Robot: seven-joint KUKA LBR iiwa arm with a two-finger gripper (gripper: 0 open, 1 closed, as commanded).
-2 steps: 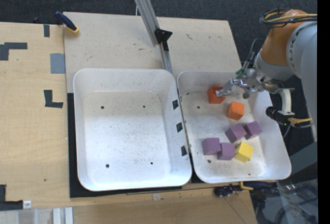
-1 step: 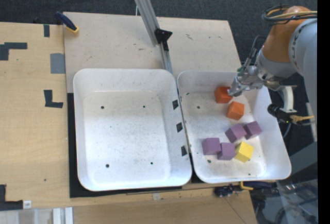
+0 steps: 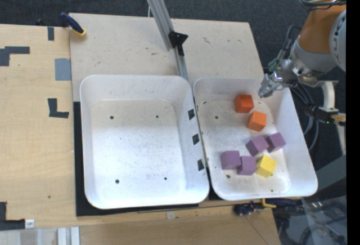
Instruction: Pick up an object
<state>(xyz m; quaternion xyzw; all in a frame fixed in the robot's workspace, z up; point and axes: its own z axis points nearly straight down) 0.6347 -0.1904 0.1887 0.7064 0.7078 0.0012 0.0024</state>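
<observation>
The right bin [image 3: 298,142] holds two orange cubes [image 3: 243,103] [image 3: 257,120], several purple blocks [image 3: 259,144] and a yellow block [image 3: 266,165]. My gripper [image 3: 266,90] hangs over the bin's upper right part, just right of the upper orange cube and apart from it. Nothing shows between its tips.
The left bin [image 3: 90,125] lies beside the right one. A grey metal bar [image 3: 157,4] slants down from the top to the bins' shared edge. A blue and yellow clamp [image 3: 73,24] lies at the board's upper left. Cables hang at the right.
</observation>
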